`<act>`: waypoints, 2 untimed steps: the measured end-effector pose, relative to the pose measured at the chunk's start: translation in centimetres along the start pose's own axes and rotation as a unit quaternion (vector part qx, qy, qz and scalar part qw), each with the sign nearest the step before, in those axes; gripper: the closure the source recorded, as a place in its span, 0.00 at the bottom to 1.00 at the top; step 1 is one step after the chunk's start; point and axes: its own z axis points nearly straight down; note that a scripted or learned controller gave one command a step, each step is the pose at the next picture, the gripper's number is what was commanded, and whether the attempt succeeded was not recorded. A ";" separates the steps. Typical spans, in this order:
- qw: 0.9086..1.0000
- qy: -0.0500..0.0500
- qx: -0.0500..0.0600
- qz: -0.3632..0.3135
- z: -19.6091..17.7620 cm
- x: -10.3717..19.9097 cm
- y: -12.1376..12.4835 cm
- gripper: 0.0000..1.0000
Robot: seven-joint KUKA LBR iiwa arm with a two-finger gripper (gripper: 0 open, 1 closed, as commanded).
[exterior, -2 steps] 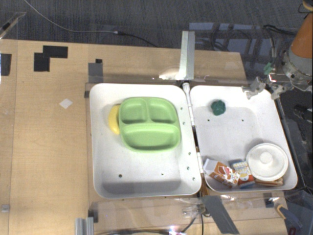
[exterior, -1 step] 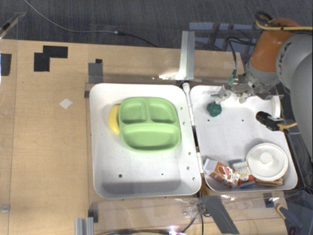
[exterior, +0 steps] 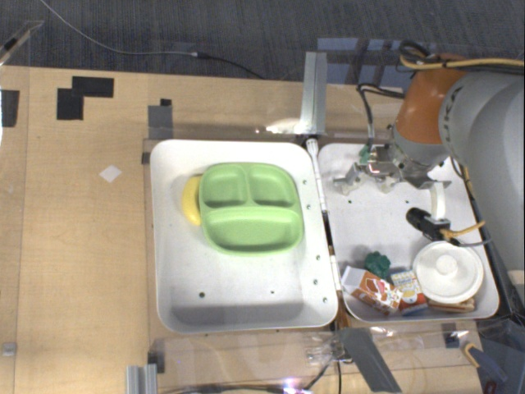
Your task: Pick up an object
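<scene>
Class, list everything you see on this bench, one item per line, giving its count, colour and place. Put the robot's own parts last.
left bin: one, white, on the wooden bench
right bin: one, white, right beside the left bin
plate: one, green, three compartments, in the left bin
yellow thing: one, yellow, at the plate's left edge, partly hidden
small lump: one, dark green, near end of the right bin
packet: one, red, white and other colours, near left corner of the right bin
bowl: one, white, round, near right corner of the right bin
arm: one, grey with an orange band, over the right bin's far end
</scene>
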 end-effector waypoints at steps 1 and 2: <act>0.976 0.000 0.001 0.217 0.1 1.6 1.4 0.00; 0.984 -0.001 0.000 0.178 -10.7 -9.4 -0.1 0.00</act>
